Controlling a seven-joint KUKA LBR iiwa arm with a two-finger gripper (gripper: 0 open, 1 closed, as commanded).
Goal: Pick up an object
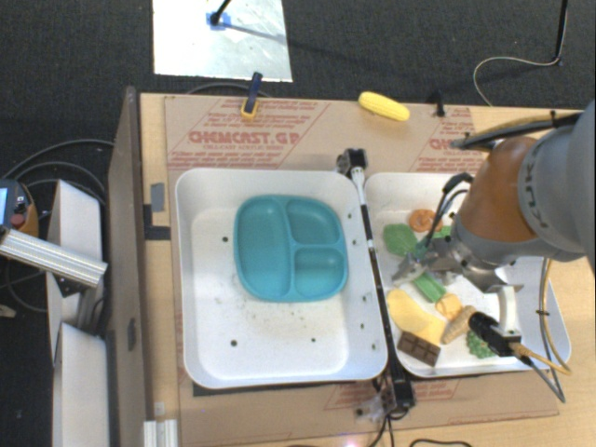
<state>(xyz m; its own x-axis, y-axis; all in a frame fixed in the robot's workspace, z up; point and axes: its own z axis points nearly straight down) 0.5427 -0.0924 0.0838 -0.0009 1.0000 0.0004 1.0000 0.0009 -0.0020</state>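
1 flat green piece, yellow chunk beside

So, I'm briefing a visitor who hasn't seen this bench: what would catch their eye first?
Probably the teal divided plate, alone in the left bin. Next, the grey arm with its orange band, reaching from the right with its claw low over the right bin's toy food. A yellow piece lies outside the bins on the cardboard behind them.
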